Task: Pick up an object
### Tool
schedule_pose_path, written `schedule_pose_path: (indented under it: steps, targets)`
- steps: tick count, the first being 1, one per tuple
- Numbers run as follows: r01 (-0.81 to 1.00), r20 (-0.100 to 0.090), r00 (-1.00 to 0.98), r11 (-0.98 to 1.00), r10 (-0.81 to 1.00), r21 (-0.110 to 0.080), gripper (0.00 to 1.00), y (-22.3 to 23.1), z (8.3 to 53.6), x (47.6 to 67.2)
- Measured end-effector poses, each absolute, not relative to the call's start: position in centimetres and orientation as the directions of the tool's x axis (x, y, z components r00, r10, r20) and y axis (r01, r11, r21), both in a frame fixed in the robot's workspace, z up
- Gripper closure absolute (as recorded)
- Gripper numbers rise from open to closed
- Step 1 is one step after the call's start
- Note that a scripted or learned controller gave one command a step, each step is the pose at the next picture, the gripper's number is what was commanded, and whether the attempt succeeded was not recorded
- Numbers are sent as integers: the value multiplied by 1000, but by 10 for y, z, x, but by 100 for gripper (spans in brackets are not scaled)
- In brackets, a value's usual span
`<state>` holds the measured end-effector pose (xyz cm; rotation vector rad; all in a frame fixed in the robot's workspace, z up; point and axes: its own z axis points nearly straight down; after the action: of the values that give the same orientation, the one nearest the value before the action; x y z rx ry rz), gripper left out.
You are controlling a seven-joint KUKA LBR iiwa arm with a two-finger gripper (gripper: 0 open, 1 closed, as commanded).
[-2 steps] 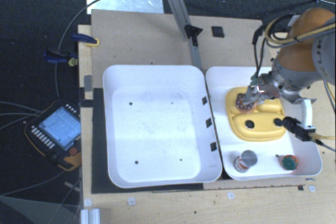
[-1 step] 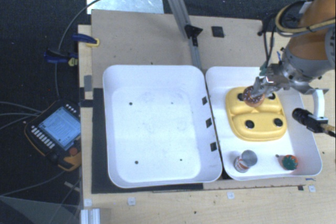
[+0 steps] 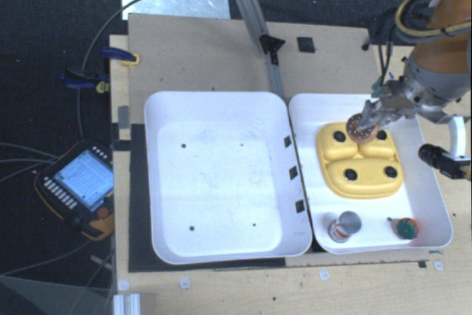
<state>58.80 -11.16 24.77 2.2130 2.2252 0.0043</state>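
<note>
Camera view: gripper (image 3: 361, 127) hovers low over the yellow block (image 3: 359, 160) at right of frame, its finger state impossible to tell; descent and grasp come next.

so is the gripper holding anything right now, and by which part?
Cannot be told. The gripper sits low over the top edge of the yellow block in the right bin, but a grasp isn't visible at this angle.

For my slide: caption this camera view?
Robot hand over a yellow block in the right bin, beside a cup and ball.
</note>
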Motion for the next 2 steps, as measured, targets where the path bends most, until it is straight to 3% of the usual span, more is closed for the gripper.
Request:
schedule_pose_path:
  steps: [2]
  targets:
    - [1000,2,-10,10,1000,1,100,-5,237,600]
